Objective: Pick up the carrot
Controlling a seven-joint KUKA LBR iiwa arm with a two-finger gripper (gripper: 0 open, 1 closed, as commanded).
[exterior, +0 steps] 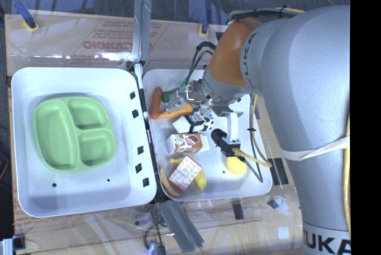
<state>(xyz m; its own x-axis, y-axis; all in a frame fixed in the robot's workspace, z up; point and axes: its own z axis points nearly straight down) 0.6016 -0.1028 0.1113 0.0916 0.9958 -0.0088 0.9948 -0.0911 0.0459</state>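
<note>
In the camera view you see the gripper (199,102) low in the right bin (262,185), by the carrot (177,110) near that bin's left wall; I cannot tell its grip state; you look mid-grasp; next, confirm the carrot is caught, then lift straight up

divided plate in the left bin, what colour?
Light green; the divided plate lies in the left bin. Clearest in the camera view.

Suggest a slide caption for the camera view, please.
Gripper over the carrot in the right bin; green tray left.
</note>
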